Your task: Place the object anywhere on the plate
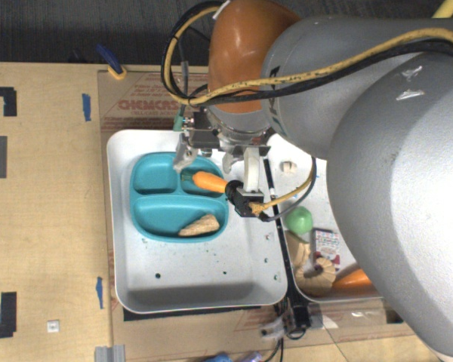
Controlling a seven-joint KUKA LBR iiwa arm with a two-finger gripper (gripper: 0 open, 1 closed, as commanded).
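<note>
- The gripper [208, 166] hangs over the upper right compartment of the teal plate [155, 202], its pale fingers [183, 155] pointing down toward the plate; whether they are released or clenched cannot be told from this angle.
- An orange carrot [209, 181] lies just under the gripper, toward 6 o'clock from it, in the upper right compartment of the plate, with its right end at the plate's rim.
- It cannot be told whether the carrot is between the fingers or simply lying in the compartment.
- A tan, wedge-shaped piece of food [198, 225] lies in the plate's long lower compartment, toward 6 o'clock from the carrot and apart from it.
- The plate sits in the upper part of the left white bin [204, 281].
- In the right bin [306, 289], toward 4 o'clock from the gripper, lie a green ball [300, 219], a small printed packet [325, 243] and an orange item [352, 279] partly hidden by the arm [377, 127].
- The grey arm with its orange band [245, 40] crosses in from 3 o'clock.
</note>
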